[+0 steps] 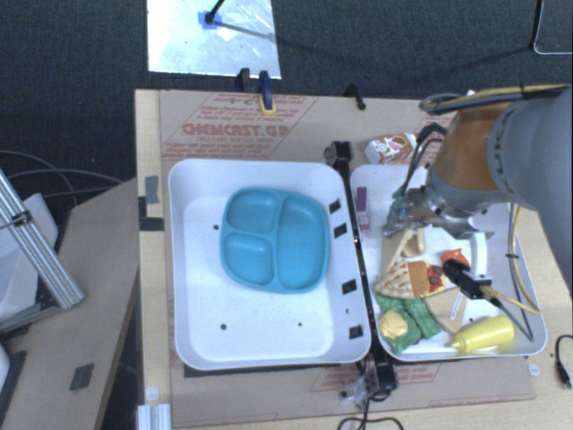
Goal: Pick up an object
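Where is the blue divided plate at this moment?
The blue divided plate lies in the middle of the left white bin, left of the divider between the bins.

A: What marks the arm (528,141) in this figure?
B: A thick, rounded grey casing, with a broad orange band (470,155) encircling it above the wrist.

A: And below the band?
B: A darker metallic wrist section carrying the tool (400,219), with thin black cables (419,155) looping along its side.
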`<control>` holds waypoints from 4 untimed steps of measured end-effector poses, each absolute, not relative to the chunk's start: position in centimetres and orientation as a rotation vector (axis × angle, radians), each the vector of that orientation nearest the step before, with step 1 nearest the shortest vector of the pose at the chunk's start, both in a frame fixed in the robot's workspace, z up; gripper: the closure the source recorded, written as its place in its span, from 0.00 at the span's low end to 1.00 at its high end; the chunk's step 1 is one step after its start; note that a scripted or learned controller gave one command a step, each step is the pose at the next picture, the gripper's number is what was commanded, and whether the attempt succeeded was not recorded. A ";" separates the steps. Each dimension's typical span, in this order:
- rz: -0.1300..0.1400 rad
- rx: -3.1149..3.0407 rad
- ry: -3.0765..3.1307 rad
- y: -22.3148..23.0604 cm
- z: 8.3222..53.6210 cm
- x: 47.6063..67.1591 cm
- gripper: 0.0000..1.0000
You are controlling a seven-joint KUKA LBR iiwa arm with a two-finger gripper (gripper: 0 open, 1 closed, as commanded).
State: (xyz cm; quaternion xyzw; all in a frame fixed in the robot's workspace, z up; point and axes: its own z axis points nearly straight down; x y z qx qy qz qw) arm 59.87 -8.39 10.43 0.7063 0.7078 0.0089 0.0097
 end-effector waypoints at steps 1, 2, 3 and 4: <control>0.014 2.223 2.223 2.4 17.2 61.8 1.00; 0.010 2.212 2.221 0.8 24.0 64.2 1.00; -0.005 2.218 2.232 4.4 21.8 56.9 1.00; 0.016 2.207 2.232 9.8 32.6 53.2 1.00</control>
